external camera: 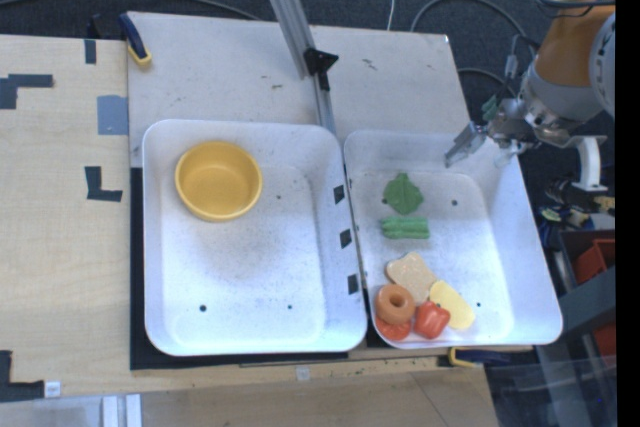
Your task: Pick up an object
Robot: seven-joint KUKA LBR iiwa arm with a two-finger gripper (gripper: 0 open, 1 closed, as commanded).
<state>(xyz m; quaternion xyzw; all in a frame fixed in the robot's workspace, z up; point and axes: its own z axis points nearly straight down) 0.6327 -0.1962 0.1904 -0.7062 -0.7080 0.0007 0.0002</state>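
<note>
Nearest the lens: red pepper point(431, 319), orange ring point(395, 302), toast slice point(410, 273), yellow piece point(452, 303) at lower right bin point(520, 315) | my gripper point(466, 146) over that bin's upper right rim, fingers slightly parted, holding nothing | wrist slants up-right to orange band | green leaf point(403, 193), green beans point(405, 229) mid-bin | yellow bowl point(218, 179) upper left of left bin point(240, 315)

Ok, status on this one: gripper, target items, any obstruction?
Gripper above right bin's far corner, nothing held. Green leaf nearest, untouched. Nothing in the way.

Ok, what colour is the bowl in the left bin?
Yellow. The bowl sits in the far-left corner of the left bin, clearest in the camera view.
</note>
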